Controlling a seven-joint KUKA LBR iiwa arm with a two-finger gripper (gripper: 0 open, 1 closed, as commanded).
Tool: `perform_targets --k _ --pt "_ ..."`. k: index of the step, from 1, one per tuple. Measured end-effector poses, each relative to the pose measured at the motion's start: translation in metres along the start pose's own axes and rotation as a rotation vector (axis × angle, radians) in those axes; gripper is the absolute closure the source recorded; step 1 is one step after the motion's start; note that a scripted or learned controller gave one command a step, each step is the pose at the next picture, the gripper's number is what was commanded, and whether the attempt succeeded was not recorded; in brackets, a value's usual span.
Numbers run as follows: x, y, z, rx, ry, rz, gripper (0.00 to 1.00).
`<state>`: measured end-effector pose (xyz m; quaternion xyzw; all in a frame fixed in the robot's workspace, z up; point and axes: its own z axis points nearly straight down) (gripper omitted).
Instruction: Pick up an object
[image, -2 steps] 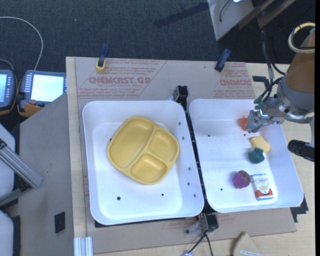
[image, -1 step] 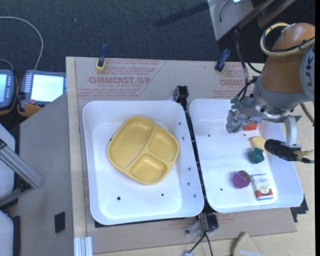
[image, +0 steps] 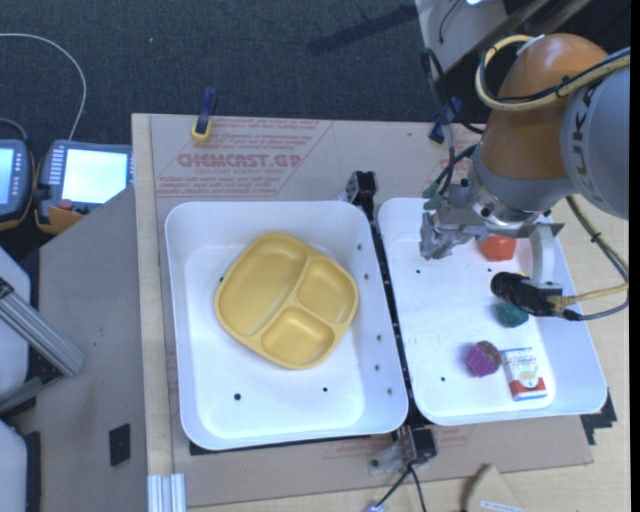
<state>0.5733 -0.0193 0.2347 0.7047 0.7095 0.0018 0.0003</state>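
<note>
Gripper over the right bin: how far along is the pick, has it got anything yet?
Done: the arm has reached the right bin, with the gripper low near its far end. In hand: nothing shows between its fingers. Left: the whole pick. The orange object, teal object, purple object and small carton lie on the bin floor, and the yellow divided plate sits in the left bin.
</note>
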Motion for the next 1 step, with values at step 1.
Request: perform_targets --k 1 --pt "0.0609 -0.001 0.012 0.006 0.001 0.0 1.0"
